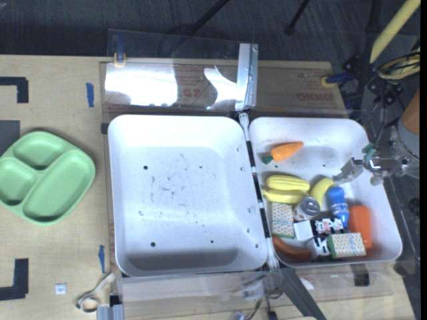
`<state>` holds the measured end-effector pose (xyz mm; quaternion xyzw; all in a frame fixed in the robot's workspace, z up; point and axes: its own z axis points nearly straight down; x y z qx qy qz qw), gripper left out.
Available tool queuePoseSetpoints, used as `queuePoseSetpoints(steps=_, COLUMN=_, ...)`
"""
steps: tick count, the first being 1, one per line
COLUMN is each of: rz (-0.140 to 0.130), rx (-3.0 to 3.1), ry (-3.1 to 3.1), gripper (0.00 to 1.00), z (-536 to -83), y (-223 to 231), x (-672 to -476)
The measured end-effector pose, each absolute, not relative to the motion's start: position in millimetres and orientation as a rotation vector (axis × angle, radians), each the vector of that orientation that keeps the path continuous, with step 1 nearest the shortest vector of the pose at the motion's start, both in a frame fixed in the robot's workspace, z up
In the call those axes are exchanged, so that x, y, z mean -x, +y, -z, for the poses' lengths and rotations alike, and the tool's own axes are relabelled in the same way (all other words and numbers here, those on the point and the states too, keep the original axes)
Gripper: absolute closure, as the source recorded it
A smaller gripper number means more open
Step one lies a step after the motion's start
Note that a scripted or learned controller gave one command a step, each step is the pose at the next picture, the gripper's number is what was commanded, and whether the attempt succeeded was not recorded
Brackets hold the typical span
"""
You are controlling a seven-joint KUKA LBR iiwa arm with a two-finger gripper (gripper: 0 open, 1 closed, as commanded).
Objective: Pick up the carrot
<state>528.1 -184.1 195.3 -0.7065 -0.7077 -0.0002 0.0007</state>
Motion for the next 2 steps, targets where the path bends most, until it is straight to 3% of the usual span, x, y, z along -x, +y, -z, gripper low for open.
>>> queuePoseSetpoints(steps=1, rz=0.002, rx=2.038, ry=-2.396, gripper=0.00, z=-202.4, y=-162.0, x=-595.5)
queuePoseSetpoints(steps=2, rz=0.000, rx=1.939, ry=-2.470, gripper=0.00, z=-128.6, y=-105.9, x=-626.2)
